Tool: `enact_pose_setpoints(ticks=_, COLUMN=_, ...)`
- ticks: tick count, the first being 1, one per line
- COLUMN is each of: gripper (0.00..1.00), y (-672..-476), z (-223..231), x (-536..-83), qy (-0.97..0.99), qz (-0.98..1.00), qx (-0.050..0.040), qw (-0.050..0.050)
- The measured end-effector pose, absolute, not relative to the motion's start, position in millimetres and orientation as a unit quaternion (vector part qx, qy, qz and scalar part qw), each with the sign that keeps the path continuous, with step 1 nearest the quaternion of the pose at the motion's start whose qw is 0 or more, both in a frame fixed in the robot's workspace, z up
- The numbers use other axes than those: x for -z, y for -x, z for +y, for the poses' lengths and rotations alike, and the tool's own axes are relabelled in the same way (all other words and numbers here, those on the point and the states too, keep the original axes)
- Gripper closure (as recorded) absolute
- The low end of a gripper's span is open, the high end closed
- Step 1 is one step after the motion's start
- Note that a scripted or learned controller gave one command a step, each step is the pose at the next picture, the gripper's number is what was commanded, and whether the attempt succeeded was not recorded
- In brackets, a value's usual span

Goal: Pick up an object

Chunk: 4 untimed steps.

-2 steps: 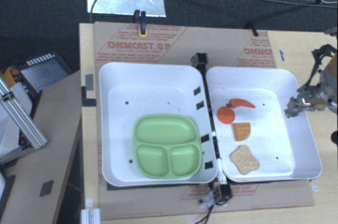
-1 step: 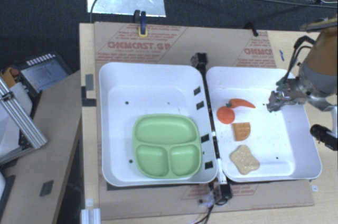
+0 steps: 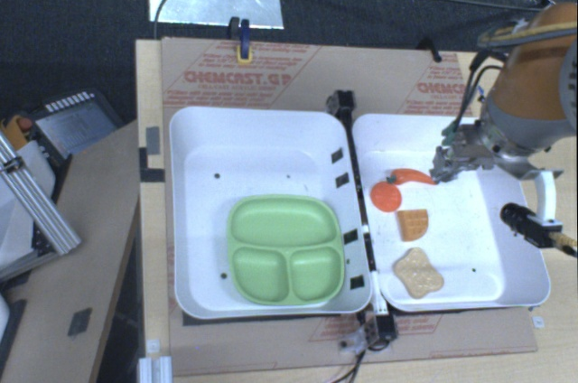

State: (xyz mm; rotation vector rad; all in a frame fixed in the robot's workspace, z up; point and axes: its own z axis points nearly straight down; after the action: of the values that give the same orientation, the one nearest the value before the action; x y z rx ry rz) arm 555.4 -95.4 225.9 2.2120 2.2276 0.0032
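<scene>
Tray (image 3: pixel 286 247), green and three-sectioned, is sitting lower centre in the left bin (image 3: pixel 203 137), out of play. Right bin (image 3: pixel 506 277) is holding the pick candidates, bunched along its left side: red disc (image 3: pixel 386 197), orange curved piece (image 3: pixel 413 177), tan block (image 3: pixel 413 224), beige lump (image 3: pixel 417 274). Gripper (image 3: pixel 444 166) is hanging centre-right, touching or just beside the curved piece's right end, likely targeting it. Can't tell if the jaws are apart or together; nothing visibly gripped.

The bench (image 3: pixel 271 65) is covered by a printed cardboard sheet (image 3: pixel 379 70). Two white bins are set side by side on it: the left bin (image 3: pixel 194 191), the right bin (image 3: pixel 524 282).
</scene>
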Motion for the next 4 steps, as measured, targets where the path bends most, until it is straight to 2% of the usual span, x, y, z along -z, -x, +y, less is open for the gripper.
enact_pose_setpoints(ticks=1, gripper=1.0, y=-562.8, z=-41, x=-235, qy=-0.704, qz=0.71, qx=-0.0013, qw=0.001)
enact_pose_setpoints(ticks=2, gripper=1.0, y=-555.9, z=18, x=-233, qy=-0.704, qz=0.71, qx=-0.0005, qw=0.0)
enact_pose_setpoints(ticks=4, gripper=1.0, y=-564.2, z=106, x=-227, qy=-0.705, qz=0.71, qx=-0.0014, qw=0.0)
